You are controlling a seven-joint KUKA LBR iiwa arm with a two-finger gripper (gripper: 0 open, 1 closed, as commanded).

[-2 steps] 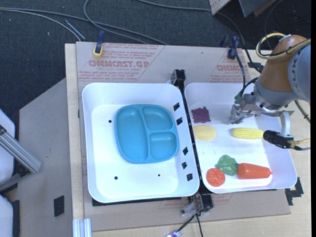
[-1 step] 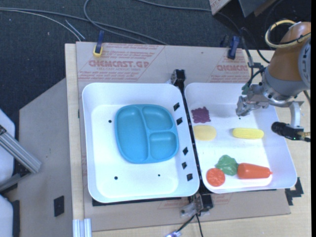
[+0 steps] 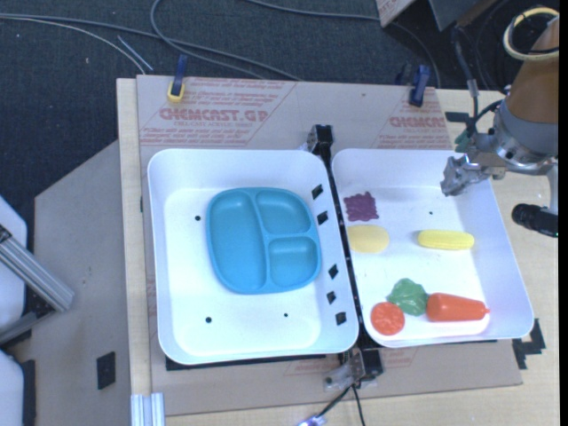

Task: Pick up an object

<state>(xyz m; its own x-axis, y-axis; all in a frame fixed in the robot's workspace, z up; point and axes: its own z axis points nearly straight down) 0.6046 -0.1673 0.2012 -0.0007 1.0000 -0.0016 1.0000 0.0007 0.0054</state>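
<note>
Objects such as the yellow corn [image 3: 445,240] lie untouched in the right bin [image 3: 506,278]; our gripper [image 3: 457,177] hovers above its far edge, carrying nothing, so picking remains ahead.

Right white bin [image 3: 502,264]: purple grape-cluster toy [image 3: 361,206] at the top left, pale yellow lemon-shaped toy [image 3: 367,239] just below it, yellow corn-like toy [image 3: 445,240] lying flat mid-bin. Front edge: red tomato toy [image 3: 387,319] touching green leafy broccoli toy [image 3: 409,296], orange carrot toy [image 3: 457,308] lying flat beside the green one.
</note>
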